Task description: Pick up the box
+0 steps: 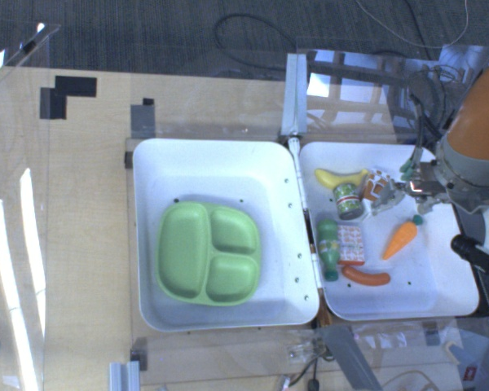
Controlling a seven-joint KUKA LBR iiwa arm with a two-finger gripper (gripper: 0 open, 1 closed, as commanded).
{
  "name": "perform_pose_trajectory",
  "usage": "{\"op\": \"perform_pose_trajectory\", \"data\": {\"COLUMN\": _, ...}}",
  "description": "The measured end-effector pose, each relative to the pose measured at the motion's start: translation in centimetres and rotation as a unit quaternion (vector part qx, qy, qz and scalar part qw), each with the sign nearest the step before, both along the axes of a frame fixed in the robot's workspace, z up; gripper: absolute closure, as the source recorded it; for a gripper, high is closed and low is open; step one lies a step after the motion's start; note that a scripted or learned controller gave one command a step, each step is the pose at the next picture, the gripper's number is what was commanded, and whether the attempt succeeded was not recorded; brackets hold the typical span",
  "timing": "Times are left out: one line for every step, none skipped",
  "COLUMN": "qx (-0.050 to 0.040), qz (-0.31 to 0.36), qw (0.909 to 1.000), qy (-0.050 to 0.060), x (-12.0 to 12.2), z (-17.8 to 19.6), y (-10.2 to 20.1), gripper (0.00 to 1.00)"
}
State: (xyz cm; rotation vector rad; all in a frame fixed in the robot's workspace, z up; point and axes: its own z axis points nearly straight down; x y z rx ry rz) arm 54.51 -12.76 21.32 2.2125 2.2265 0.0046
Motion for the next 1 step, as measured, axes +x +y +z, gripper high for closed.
{"op": "perform_pose_trajectory", "data": {"qx": -0.0017, "qz": 0.007, "qw": 0.9999, "qy": -0.009, "x": 1.73, "z": -10.84, "y": 0.77, "gripper": 0.0}}
